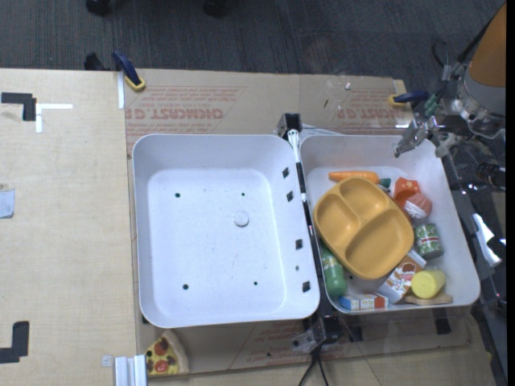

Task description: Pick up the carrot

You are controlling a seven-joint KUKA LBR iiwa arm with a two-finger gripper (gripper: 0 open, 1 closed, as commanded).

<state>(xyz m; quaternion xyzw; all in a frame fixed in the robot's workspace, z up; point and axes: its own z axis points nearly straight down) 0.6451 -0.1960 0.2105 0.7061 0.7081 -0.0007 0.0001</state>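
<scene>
Claw (412,139) hovering at the right bin's (465,248) far corner, grip state impossible to tell. Carrot (352,175) lying just down-left of it, touching the yellow plate's (364,226) far rim.

A robotics lab, by every sign: a pale wooden table (56,240) carries a cardboard sheet (209,107) held at its far edge by spring clamps (129,71), with two white bins (213,223) side by side on it. Dark carpet (265,22) and office-chair casters (100,0) lie beyond the table's far edge.
</scene>
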